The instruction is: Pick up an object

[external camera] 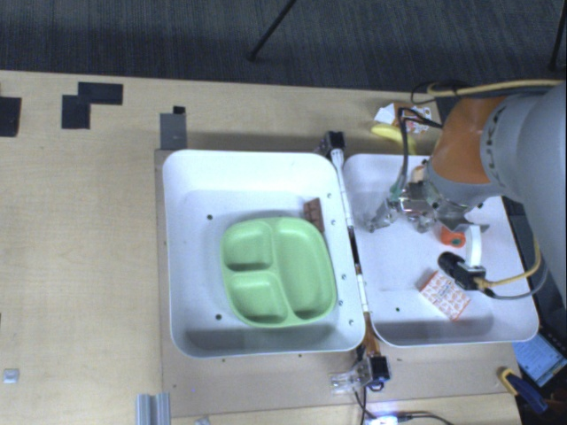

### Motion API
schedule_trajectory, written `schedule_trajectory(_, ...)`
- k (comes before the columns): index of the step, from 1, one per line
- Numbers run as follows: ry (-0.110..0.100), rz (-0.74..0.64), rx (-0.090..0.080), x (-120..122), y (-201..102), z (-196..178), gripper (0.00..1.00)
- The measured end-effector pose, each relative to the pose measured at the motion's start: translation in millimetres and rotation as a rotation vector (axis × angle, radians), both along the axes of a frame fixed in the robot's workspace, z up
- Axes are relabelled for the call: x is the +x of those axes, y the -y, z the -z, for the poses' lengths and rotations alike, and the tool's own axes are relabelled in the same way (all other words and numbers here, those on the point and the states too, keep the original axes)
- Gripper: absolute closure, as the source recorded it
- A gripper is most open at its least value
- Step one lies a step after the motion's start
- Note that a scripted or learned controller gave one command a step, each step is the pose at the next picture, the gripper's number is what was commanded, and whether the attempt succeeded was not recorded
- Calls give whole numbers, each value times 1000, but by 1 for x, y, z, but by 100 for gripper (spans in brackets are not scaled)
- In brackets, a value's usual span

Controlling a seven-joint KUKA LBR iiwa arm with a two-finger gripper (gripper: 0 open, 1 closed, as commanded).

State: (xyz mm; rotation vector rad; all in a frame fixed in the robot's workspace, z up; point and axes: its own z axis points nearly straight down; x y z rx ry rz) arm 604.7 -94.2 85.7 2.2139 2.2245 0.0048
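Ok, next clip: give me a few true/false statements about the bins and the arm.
1. The green tray lies in the left bin. True.
2. The arm is over the left bin. False: it is over the right bin.
3. A red-and-white packet lies in the right bin. True.
4. The tray has one compartment. False: it has three.

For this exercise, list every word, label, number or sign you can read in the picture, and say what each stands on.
No text can be read.
The small red-and-white packet in the right bin bears print, but it is too small and blurred to read.
The green divided tray in the left bin carries no lettering.
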Motion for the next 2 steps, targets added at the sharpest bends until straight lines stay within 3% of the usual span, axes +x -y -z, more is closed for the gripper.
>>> schedule_trajectory(2, 0, 0, 0, -10, -11, 0, 0)
